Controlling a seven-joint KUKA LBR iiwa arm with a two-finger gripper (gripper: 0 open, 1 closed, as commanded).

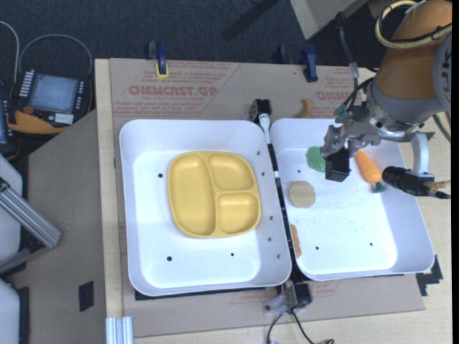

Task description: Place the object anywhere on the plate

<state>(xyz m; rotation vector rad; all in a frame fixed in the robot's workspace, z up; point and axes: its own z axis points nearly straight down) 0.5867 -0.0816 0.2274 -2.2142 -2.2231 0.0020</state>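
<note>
The green object (315,157) lies in the right bin (358,246), in its upper left part, close to the bin's far wall. The gripper (337,168) hangs over that same bin and stands just beside the green object, on its right, so near that the two seem to touch at the edge. From this slanted view it cannot be made out whether the gripper is spread or closed, and the green object is not seen held in it; it appears to rest on the bin floor.

On the other side of the gripper, to its right and a little lower in the view, lies an orange carrot (368,167), set at a slant with a green tip at its lower end. The gripper thus stands between the green object and the carrot. Below the green object, nearer the camera, a round tan disc (302,194) lies flat on the bin floor, apart from both the gripper and the green object.

The yellow plate (214,192), with three compartments, sits in the middle of the left bin (143,264), well apart from the gripper and across the two bins' meeting rims from the green object.
</note>
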